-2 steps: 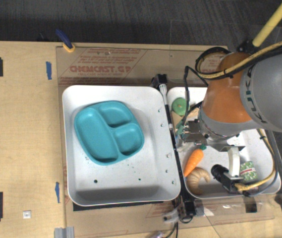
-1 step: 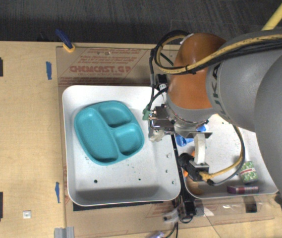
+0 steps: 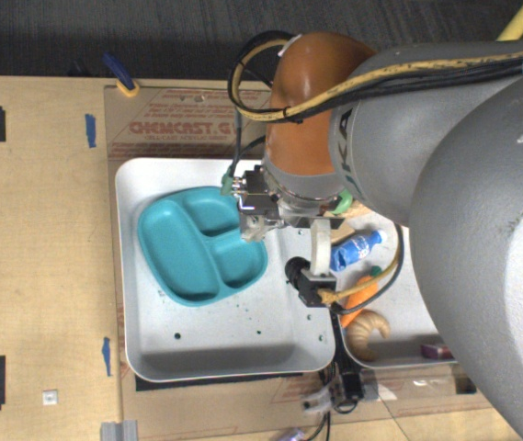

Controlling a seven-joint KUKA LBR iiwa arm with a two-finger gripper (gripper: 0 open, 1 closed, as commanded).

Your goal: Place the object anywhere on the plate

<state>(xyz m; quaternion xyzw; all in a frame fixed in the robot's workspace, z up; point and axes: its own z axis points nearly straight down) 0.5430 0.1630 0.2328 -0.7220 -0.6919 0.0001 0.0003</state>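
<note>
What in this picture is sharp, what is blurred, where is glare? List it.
Camera view: teal plate and left white bin are sharp, evenly lit, with only soft shadows; the near grey arm is large and soft-focused; the orange band carries a mild sheen; the blue bottle beside the arm is slightly blurred.

A large robot arm (image 3: 463, 182) with smooth, rounded grey casing. Above the wrist sits a glossy orange band (image 3: 312, 99), dome-shaped. Black and yellow cables (image 3: 408, 70) run along the grey shell and loop around the orange section. Below the band is a silver metal wrist ring (image 3: 302, 189) with small fittings, and a thin orange wire (image 3: 371, 288) curls beneath it.
</note>
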